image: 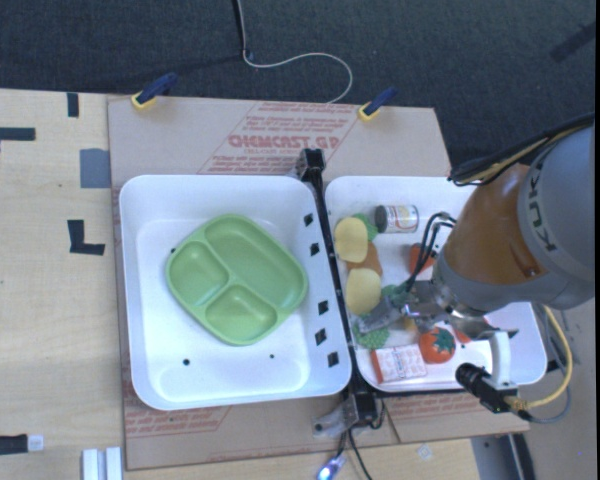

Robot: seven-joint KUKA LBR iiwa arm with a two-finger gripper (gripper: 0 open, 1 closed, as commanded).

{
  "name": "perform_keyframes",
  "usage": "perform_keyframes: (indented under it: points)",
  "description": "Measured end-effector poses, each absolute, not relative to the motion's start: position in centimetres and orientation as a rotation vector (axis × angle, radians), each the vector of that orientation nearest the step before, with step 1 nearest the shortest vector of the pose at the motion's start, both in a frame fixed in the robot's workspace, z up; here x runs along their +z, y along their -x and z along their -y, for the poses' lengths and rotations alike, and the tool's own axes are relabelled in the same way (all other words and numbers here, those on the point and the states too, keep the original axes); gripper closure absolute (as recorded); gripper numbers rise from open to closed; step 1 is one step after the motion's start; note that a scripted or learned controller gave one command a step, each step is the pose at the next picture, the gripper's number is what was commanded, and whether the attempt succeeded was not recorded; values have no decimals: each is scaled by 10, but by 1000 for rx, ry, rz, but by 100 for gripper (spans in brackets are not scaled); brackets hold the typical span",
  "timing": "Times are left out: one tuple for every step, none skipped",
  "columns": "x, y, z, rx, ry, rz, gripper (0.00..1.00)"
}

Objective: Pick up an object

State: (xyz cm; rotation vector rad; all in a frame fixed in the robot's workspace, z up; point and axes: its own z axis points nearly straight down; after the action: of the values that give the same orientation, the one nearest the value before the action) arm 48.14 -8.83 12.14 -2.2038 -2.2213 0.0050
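Objects are crowding the right bin (540,363) beside the divider (325,268), and the gripper (405,306) (whether spread or closed I cannot tell) is hanging among them, risking nudging the yellow pieces (358,266) aside rather than catching one.
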Motion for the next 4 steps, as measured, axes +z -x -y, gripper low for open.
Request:
perform_keyframes:
  points:
    - [187,-484,0,-7,2211,2233,0]
    - [193,-483,5,5,2216,2222,100]
    - [249,-484,-69,-7,2209,2233,100]
    - [246,-483,-64,4,2218,2223,0]
